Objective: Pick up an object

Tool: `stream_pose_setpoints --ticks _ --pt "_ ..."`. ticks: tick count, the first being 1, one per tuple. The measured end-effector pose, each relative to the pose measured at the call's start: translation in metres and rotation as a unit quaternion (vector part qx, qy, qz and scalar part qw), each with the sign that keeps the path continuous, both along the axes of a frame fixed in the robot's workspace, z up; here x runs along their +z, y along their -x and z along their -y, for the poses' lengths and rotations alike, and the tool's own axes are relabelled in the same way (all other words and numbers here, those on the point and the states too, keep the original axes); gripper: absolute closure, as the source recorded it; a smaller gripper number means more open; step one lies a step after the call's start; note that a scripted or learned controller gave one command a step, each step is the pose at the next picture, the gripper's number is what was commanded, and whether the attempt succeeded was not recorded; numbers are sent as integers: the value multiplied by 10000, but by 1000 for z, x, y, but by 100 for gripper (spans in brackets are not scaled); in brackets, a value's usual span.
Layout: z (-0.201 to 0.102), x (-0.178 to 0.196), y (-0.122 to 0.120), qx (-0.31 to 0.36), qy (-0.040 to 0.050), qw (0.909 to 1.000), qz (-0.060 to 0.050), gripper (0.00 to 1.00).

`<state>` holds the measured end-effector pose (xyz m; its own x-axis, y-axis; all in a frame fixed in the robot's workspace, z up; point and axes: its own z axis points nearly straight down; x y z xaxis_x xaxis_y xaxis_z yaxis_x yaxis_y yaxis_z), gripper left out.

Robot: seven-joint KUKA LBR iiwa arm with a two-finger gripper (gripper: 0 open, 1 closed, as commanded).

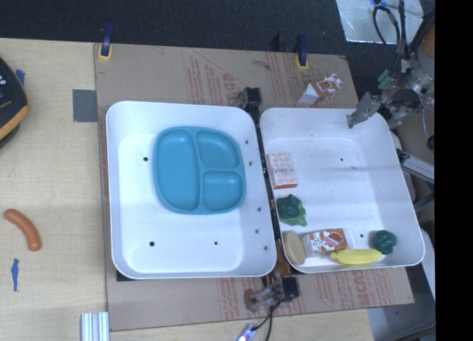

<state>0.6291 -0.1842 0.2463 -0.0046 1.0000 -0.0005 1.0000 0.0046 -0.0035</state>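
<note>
You see the left bin [122, 184] carrying a blue divided plate [198, 169]; the right bin [332, 143] has a white packet [281, 169], a green leafy piece [291, 210], a printed packet [326, 241], a yellow banana [358, 257] and a dark green lump [383, 240] along its near side. The gripper [360, 115] sits at that bin's far right corner; you cannot tell how its fingers stand.

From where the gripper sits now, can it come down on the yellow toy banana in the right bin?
Probably yes. The gripper hovers at the right white bin's far corner, and the yellow toy banana lies uncovered at the near edge. A small printed carton touches it and a dark green ball sits close, crowding the fingers.
</note>
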Motion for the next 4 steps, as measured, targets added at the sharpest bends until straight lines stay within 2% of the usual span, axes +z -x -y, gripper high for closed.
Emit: stream_pose_setpoints --ticks 1,2,3,4 --pt "-17 -118 -3 8 -2 10000 -16 0" --pt "-59 -99 31 12 1 10000 -4 0" --pt "-74 -128 144 4 -6 10000 -12 0" --pt "-171 -54 103 7 -5 10000 7 0"
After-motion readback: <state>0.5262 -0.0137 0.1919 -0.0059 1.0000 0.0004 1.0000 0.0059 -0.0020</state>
